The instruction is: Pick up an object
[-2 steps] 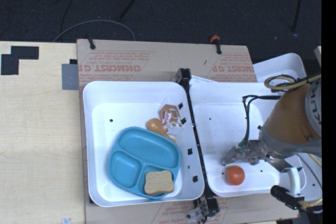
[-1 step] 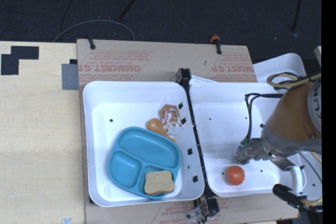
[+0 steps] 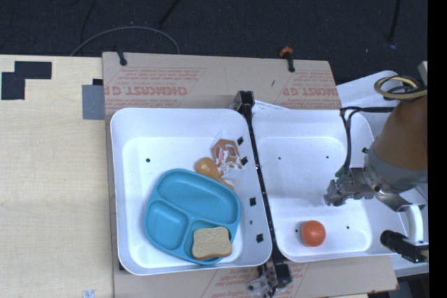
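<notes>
A small red-orange ball (image 3: 313,233) lies near the front of the right bin (image 3: 300,129). My gripper (image 3: 336,193) hangs over the right side of that bin, up and to the right of the ball, apart from it. In the left bin (image 3: 133,150) a blue divided plate (image 3: 183,209) carries a tan slice of bread (image 3: 211,243) on its front corner. Behind the plate sit a clear packet with a brown-and-white print (image 3: 227,154) and a small orange-tan piece (image 3: 207,167).
The grey arm with its orange band (image 3: 405,143) reaches in from the right over the right bin's rim. A black divider (image 3: 257,185) runs between the bins. Cardboard (image 3: 209,80) lies under both bins, on a pale wooden bench (image 3: 49,185).
</notes>
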`<state>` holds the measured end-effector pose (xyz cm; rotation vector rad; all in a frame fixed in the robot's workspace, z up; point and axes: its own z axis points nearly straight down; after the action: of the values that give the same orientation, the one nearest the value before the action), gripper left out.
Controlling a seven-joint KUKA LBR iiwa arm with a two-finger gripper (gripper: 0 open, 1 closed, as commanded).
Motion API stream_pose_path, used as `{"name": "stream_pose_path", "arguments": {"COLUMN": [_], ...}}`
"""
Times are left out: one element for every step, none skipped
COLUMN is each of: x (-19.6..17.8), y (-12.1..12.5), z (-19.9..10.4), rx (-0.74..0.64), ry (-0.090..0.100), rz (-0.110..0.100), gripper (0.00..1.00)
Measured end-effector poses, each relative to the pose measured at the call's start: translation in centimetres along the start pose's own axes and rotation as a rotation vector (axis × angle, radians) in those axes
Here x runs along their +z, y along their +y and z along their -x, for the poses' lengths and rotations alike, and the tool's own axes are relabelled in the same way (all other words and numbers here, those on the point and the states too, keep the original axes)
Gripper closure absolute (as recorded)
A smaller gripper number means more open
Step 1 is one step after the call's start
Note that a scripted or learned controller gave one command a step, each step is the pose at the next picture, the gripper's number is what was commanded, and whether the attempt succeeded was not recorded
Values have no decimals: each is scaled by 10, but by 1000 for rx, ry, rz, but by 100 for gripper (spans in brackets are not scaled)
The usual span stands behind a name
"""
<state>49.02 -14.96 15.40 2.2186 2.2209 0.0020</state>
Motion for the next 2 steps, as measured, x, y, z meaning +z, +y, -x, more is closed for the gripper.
{"name": "stream_pose_path", "arguments": {"x": [-47, -100], "y": [-7, -6], "z": [6, 7], "rx": [1, 0], "ry": [0, 0], "rz": [-1, 0], "gripper": [100, 100]}}
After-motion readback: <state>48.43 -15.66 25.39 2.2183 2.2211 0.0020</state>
